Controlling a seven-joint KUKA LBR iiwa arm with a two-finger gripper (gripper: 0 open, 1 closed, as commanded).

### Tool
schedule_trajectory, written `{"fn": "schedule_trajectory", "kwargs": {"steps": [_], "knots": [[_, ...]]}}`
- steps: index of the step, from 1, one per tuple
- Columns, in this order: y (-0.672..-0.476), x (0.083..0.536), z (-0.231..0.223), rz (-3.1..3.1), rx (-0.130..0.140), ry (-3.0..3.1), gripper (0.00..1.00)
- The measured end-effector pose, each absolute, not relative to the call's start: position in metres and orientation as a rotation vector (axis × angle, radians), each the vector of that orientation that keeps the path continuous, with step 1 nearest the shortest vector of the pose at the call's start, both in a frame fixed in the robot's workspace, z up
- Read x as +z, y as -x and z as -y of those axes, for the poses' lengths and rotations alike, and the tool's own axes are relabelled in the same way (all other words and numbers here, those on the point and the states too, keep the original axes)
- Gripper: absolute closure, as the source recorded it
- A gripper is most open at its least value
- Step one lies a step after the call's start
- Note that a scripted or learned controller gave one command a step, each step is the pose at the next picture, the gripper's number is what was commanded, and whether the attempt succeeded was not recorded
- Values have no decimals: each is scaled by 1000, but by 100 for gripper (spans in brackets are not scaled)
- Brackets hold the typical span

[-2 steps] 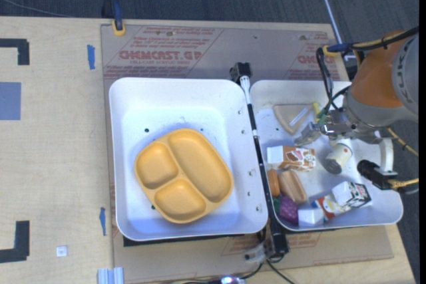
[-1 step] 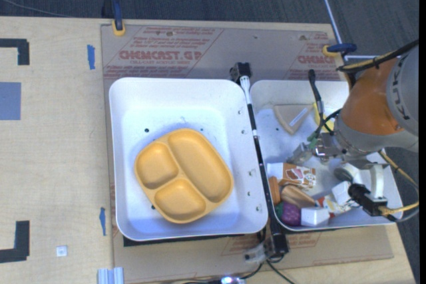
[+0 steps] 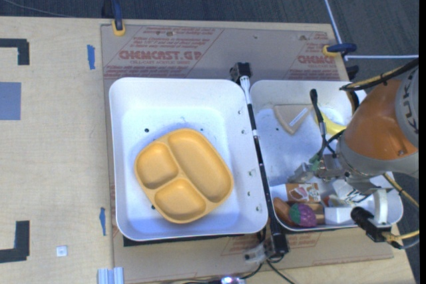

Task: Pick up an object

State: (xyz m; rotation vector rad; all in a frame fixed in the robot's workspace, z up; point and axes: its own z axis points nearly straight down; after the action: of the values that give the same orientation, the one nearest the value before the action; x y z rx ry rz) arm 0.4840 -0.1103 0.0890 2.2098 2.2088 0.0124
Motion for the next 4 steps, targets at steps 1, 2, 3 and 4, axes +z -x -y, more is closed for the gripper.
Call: {"fn": "schedule_trajectory", "kwargs": {"steps": [1, 2, 3, 4], "knots": [[-486, 100, 114, -2195, 12, -2205, 100], [-480, 185, 58, -2222, 2, -2219, 100], [-553, 159, 161, -2219, -1, -2221, 100], [-581, 189, 193, -2220, 1, -2219, 100]]}}
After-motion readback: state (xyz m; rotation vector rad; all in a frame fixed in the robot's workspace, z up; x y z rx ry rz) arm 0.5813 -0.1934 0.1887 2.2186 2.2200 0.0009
